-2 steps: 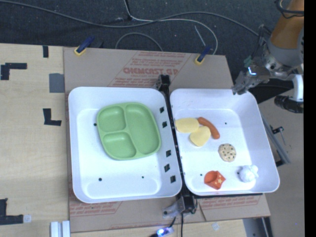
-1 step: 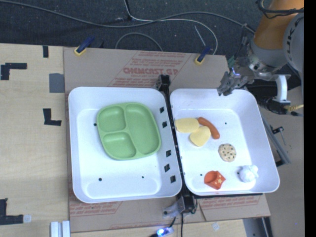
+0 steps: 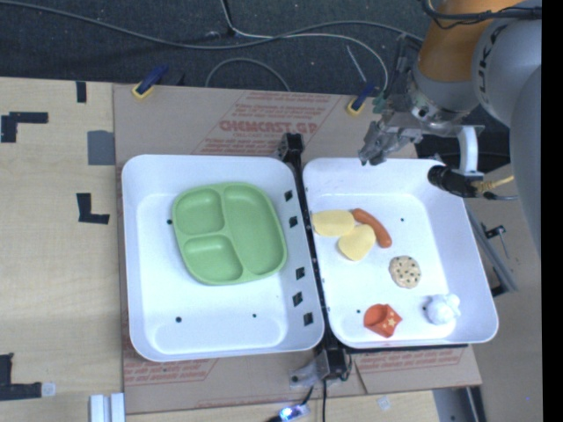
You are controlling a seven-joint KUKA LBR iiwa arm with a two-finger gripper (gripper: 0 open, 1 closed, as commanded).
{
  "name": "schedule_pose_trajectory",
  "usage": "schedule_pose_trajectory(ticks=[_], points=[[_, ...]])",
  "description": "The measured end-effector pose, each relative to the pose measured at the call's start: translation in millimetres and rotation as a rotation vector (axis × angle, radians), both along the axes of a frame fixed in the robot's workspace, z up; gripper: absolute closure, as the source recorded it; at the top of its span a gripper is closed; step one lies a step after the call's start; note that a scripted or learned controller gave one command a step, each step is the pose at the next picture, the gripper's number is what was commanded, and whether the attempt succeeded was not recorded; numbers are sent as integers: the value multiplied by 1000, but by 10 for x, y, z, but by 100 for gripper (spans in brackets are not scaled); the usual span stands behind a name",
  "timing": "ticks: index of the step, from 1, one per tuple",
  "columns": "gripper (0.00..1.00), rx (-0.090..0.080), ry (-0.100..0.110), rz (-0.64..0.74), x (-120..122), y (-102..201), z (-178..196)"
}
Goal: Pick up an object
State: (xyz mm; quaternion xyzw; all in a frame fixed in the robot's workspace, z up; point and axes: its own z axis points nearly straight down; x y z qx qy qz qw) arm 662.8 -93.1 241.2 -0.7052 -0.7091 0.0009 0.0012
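The right bin (image 3: 457,227) holds several small items: two yellow pieces (image 3: 343,232), an orange sausage (image 3: 372,227), a speckled cookie (image 3: 405,272), a red piece (image 3: 383,320) and a white lump (image 3: 442,309). My gripper (image 3: 376,150) hangs over the bin's back rim, above and behind the sausage, with nothing seen between its fingers. The grey arm with its orange band (image 3: 466,16) comes in from the upper right.
The left bin (image 3: 149,262) holds a green sectioned plate (image 3: 230,232). Black clips run along the seam between the bins (image 3: 299,236). Cables lie on the dark floor behind the bench. Cardboard (image 3: 255,121) lies under both bins.
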Motion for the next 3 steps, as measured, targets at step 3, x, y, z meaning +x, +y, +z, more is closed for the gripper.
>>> schedule_pose_trajectory(ticks=[3], points=[[100,0,0,0,27,1568,-31]])
